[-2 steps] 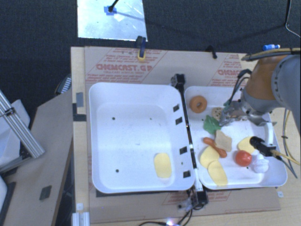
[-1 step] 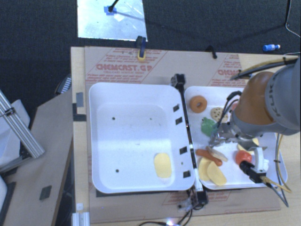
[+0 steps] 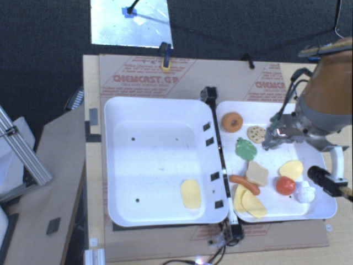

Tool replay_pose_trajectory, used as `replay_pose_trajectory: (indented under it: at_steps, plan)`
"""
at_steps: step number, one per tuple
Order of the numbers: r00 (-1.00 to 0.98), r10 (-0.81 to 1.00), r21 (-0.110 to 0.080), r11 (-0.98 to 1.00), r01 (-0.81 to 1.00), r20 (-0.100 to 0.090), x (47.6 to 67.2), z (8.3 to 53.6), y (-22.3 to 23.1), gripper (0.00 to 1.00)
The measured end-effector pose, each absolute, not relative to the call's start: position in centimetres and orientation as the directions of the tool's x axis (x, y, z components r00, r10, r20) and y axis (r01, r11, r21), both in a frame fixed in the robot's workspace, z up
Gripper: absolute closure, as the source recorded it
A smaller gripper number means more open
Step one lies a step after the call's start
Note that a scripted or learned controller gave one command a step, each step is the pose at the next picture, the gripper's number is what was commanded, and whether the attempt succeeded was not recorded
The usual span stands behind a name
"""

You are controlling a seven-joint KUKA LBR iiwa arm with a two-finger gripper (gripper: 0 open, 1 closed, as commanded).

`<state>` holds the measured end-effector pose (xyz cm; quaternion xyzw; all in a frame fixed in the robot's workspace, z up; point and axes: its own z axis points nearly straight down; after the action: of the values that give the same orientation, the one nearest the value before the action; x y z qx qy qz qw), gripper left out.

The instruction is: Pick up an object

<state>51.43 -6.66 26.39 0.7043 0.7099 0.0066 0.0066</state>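
Over right bin (image 3: 330,203), metal hand (image 3: 271,139), grip state unclear, beside round speckled cookie (image 3: 256,133), ring doughnut (image 3: 232,122)

Finishes, bench and bins

Both bins (image 3: 160,115) smooth white plastic, faint sheen. Board (image 3: 143,76) beneath matt tan, red print (cardboard-like). Floor (image 3: 44,37) dark, rough, carpet-like. Plate (image 3: 118,15) dull grey metal, scuffed. Toy foods look like smooth plastic; tomato (image 3: 285,185) glossy.
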Motion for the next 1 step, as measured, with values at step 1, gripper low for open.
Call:
replay_pose_trajectory:
  at_steps: [1]
  plan:
    - [-0.007,1.000,0.019,0.007,1.000,-0.001,52.75,39.09,-4.89,1.00]
